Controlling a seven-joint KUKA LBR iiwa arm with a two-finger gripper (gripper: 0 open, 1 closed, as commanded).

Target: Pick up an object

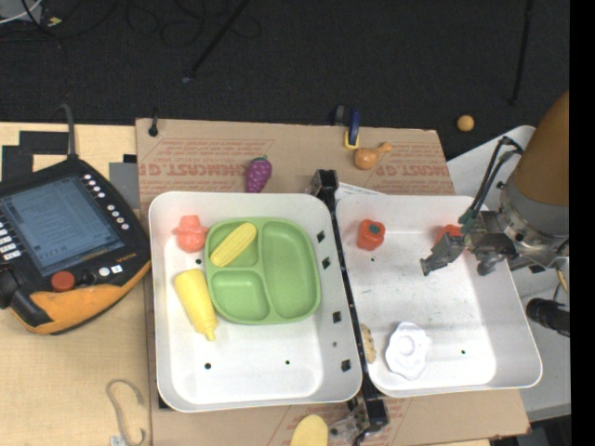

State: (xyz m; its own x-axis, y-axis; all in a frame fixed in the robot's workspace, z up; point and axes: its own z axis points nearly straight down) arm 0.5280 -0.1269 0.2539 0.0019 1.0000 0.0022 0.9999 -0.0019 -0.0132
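Your gripper hangs over the right bin, toward its far right part, with the grey arm reaching in from the right. You can see its two dark fingers spread apart, so the jaws stand released with nothing between them. A small red piece shows just behind the jaws, close to the wrist; you cannot tell whether it is a loose object or part of the tool.

To the left of the jaws, a little farther back in the same bin, sits a red-orange pepper-like toy, apart from the fingers. Nearer the camera than the jaws, a white crumpled-looking object lies by the bin's front edge.

Well to the left of the jaws, the left bin bears a green divided plate with a yellow corn cob in one compartment. A yellow squash-shaped toy lies just beside the plate, and a pink toy sits at the bin's far corner.

Beyond the bins, on the cardboard, rest a purple grape bunch and an orange gourd-shaped toy.
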